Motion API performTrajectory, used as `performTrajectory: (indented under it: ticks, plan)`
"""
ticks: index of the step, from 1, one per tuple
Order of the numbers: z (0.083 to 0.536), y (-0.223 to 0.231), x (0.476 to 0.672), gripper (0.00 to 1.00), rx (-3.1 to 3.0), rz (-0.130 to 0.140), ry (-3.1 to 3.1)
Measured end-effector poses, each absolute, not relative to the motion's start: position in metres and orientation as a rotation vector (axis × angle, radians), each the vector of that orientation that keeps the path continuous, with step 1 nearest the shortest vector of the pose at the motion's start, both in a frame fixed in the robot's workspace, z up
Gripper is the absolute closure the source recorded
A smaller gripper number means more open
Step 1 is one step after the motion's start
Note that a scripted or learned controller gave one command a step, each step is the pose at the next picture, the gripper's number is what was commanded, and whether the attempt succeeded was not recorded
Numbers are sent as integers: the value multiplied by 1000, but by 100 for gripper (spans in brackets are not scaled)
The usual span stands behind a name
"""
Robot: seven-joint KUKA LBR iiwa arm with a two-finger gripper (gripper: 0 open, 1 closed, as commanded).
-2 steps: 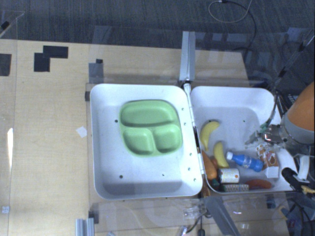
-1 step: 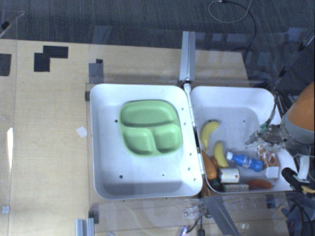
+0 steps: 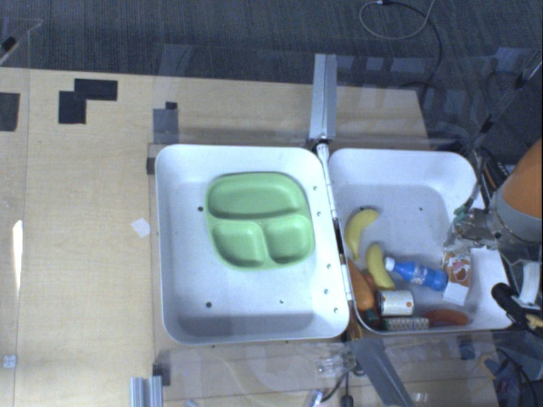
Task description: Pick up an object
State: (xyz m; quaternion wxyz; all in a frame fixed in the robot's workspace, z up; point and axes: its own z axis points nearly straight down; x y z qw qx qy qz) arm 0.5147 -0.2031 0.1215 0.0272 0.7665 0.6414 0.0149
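Nearest the camera, along the bottom wall of the right bin (image 3: 424, 172), the loose things have gathered in a heap — likely because the bin floor slopes toward that corner. There lies a small can (image 3: 396, 303) on its side, a dark comb-like strip (image 3: 407, 322) just below it, a reddish sausage-shaped piece (image 3: 447, 317) to its right and an orange piece (image 3: 362, 293) pressed against the divider wall. Just above these, a blue-and-white bottle (image 3: 417, 273) lies on its side, its white cap touching the lower of two bananas (image 3: 377, 265); the upper banana (image 3: 360, 227) curves beside the divider. Any of these could serve as the object to pick up.

At the bin's right wall the tool (image 3: 465, 231) hangs low over a small white-and-red packet (image 3: 458, 270), at the end of the grey arm with its orange band (image 3: 522, 189). It seems poised over that packet or the bottle's end, but whether its fingers are spread or closed I cannot tell, and nothing is visibly between them.

In the left bin (image 3: 170, 253) a green three-compartment tray (image 3: 259, 220) sits alone, near the middle — well apart from the heap.

Farther off, the tabletop (image 3: 76, 227) carries black marker patches (image 3: 85, 98), and beyond it a cable (image 3: 407, 15) loops over dark carpet.
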Motion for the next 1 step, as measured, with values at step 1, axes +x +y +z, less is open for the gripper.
performTrajectory:
  ticks: [1]
  plan:
    - [238, -157, 489, 100, 2099, 6, 2329]
